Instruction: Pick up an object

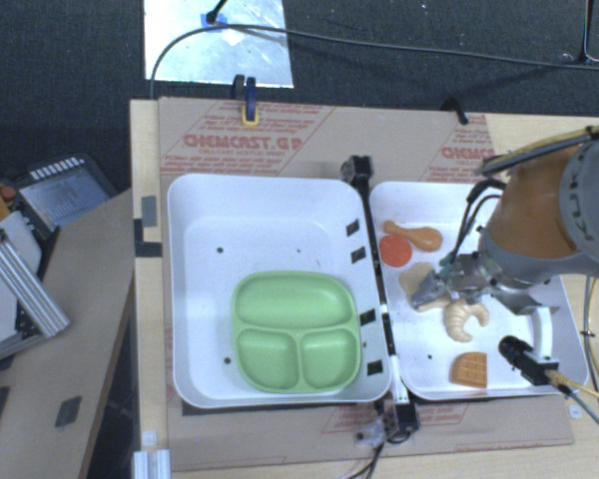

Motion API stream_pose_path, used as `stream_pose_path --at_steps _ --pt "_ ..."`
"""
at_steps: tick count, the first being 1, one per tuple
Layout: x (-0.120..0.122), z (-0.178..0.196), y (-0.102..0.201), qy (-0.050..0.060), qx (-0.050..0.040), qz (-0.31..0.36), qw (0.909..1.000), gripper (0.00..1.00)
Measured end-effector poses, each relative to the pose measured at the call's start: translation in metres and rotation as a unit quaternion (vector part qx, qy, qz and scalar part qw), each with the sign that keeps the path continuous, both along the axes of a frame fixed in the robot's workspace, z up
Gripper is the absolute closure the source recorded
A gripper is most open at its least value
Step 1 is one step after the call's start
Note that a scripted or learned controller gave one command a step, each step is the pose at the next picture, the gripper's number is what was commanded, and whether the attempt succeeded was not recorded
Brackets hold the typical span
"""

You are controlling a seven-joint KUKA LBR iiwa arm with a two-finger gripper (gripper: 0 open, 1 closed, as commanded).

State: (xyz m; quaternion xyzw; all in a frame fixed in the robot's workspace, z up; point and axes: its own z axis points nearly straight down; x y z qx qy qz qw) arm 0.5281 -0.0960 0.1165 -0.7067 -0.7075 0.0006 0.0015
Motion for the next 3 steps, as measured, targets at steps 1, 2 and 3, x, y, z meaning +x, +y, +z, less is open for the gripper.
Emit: stream_pose_path --at_steps 1,2,3 --pt "0.001 0.013 -0.001 -0.003 -0.0008 0.0 1.0 1.0" --pt "0.0 0.076 -0.006 -0.005 -0.0014 0.001 1.0 1.0" --pt "0.002 0.117 -0.006 -0.005 -0.0013 0.001 1.0 1.0"
